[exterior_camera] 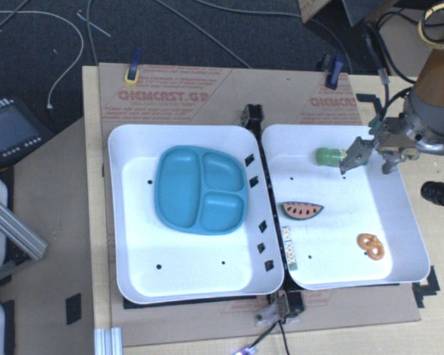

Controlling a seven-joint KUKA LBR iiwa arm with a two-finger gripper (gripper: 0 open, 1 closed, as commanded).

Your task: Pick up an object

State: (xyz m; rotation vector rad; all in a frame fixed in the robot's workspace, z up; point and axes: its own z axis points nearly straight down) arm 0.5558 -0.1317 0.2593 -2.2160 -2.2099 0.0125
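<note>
Knotted tan pretzel (371, 246) beside wedge-shaped watermelon slice (302, 211)

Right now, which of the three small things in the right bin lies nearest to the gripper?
The green thing at the far side of the right bin, just beside the gripper. The watermelon slice and the pretzel lie farther toward the near side.

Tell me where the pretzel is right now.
The pretzel lies in the right bin, near its front right corner, to the right of and below the watermelon slice.
</note>
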